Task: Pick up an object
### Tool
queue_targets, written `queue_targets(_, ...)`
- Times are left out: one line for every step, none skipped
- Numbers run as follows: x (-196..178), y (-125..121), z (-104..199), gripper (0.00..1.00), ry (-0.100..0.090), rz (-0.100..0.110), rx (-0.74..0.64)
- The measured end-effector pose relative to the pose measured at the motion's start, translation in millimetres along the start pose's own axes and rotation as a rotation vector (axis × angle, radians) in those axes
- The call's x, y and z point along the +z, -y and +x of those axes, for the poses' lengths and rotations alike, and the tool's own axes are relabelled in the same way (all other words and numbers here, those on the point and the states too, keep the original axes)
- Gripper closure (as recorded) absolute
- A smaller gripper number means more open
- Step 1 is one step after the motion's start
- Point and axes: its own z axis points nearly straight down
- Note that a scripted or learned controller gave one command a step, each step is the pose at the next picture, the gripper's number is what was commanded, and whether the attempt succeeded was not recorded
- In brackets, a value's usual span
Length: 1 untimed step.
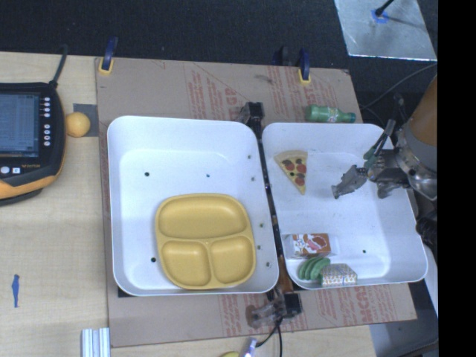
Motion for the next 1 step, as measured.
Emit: queue_targets(145.1,-56.0,19.8,0.0,0.0,0.003,-0.001)
